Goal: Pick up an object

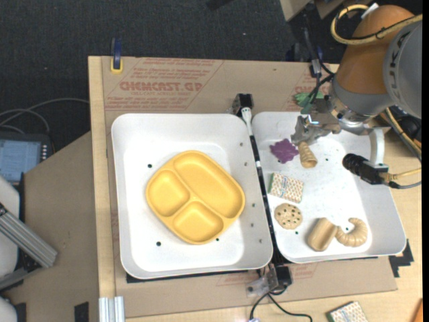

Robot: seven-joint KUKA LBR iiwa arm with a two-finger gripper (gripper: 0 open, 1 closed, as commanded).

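The right white bin holds a purple toy, a small tan ridged piece, a patterned cracker square, a round cookie, a tan cylinder and a croissant-shaped piece. My gripper hangs low over the bin's upper left part, just above the tan ridged piece and right of the purple toy. I see nothing held between its fingers.
The left white bin carries a yellow divided plate. A black cylinder part juts from the arm over the right bin. Cables and the arm's orange body crowd the upper right. Cardboard lies beneath both bins.
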